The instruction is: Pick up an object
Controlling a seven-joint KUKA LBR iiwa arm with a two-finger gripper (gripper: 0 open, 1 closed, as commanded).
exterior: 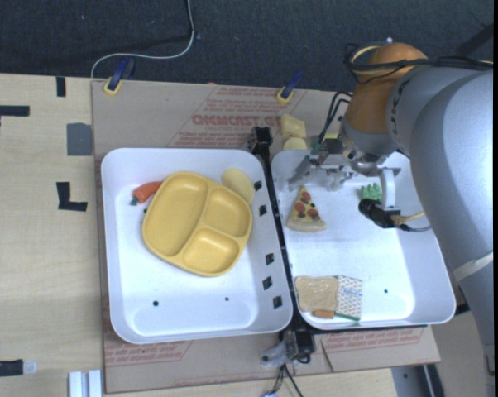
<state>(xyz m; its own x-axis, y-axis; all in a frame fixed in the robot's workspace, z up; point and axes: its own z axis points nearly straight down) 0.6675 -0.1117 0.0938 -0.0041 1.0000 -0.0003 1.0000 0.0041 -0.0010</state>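
My gripper [315, 170] sits low in the right bin [398, 263], near its upper left corner, just above the pizza slice [305, 212]. The metal parts blur together, so I cannot tell if it is open or closed. Nothing visible held in it, so I judge the pick not yet done.

Candidates in the right bin: pizza slice just below the gripper, closest target by my guess. Green toy [371, 192] to the right near the wrist. Flat cracker-like piece [317, 293] and small printed packet [349, 296] side by side at the bottom edge, well apart from the gripper. Two pale yellow blocks [293, 132] lie by the bin's top rim, just beside the gripper.

Left bin [125, 246]: yellow divided plate [198, 222] in the middle, carrot [146, 191] touching its upper left, pale rounded piece [238, 182] at its upper right.

Left to do: close on something, lift it clear.
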